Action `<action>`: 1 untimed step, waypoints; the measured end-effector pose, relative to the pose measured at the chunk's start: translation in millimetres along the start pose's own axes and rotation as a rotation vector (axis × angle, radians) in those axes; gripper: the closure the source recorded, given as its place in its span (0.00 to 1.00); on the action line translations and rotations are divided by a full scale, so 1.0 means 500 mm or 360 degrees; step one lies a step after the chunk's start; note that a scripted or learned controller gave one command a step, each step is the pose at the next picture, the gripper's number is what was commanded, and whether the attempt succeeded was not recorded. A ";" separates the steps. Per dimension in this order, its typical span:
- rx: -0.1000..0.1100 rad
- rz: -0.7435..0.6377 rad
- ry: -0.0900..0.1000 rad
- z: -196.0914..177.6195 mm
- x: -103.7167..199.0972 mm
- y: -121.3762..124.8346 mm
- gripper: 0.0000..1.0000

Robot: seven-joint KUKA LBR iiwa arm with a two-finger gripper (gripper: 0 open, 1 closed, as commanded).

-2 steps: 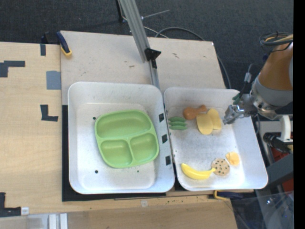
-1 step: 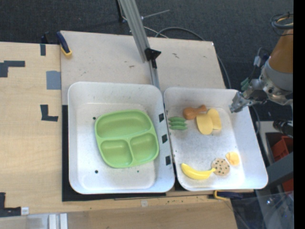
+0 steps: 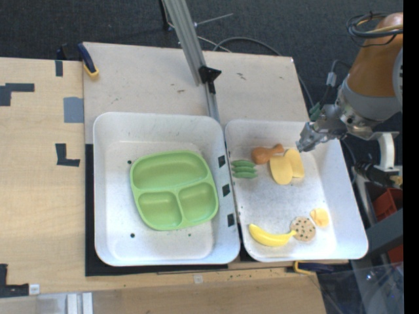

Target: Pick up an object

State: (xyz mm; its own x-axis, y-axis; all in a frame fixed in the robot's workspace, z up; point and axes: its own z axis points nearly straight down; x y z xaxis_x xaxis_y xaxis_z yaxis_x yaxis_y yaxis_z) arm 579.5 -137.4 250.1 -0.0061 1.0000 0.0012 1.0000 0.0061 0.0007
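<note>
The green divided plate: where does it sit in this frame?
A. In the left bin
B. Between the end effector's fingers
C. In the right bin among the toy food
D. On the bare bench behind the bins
A. The green divided plate lies flat in the left bin, while the banana and cookie are in the right bin.

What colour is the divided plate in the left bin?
The divided plate is light green all over, seen clearly in the camera view.
</note>
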 end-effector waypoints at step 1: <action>0.0001 -0.0003 0.0001 -0.012 0.111 0.016 1.00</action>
State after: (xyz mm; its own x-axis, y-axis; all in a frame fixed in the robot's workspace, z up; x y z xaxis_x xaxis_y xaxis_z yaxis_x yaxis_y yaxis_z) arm 587.4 -81.8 256.3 -0.0079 1.0000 0.0020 1.0000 0.0079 0.0001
